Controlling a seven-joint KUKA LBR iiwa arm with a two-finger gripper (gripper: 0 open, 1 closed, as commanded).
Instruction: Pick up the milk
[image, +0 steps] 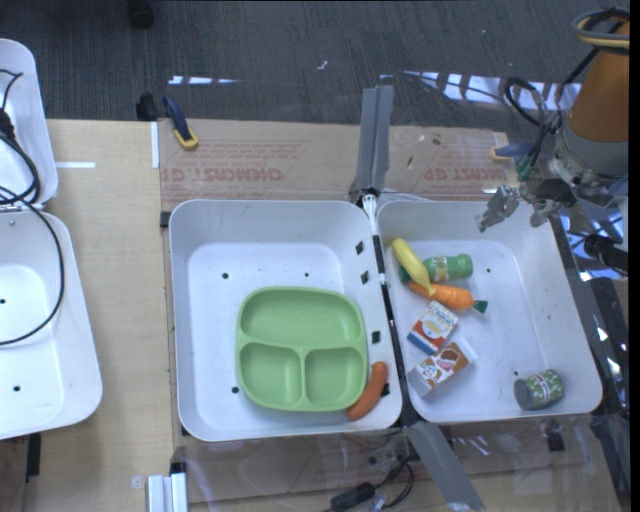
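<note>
Hovering at the upper right of the frame, the tool (522, 203) sat over the far rim of the right bin (560, 300), and its fingers were too small and cluttered by cables to read, so I could not tell whether they were wide or narrow; nothing showed between them.

The milk, as I judged it, was the small carton (441, 367) with the cartoon face, lying on its side low in the right bin, close to the wall shared with the left bin (200, 300). Right against it, just above, lay a second small carton (434, 325), red and white, so which of the two was meant was itself a guess. Higher up sat a banana (408, 260), a green bottle (446, 267) and a carrot (455, 296), bunched together. A can (540, 389) lay alone at the lower right. The left bin held a green divided plate (300, 348) with a sausage (368, 391) by its lower right edge.

And the risks were plain! The tool was well apart from the carton, with the bunched food lying roughly between. The two cartons touched, so a descent slightly off could have caught the wrong one or nudged both. The carton lay flat and close to the wall, so a finger could have struck the rim, or the box could have skidded instead of being pinched.
</note>
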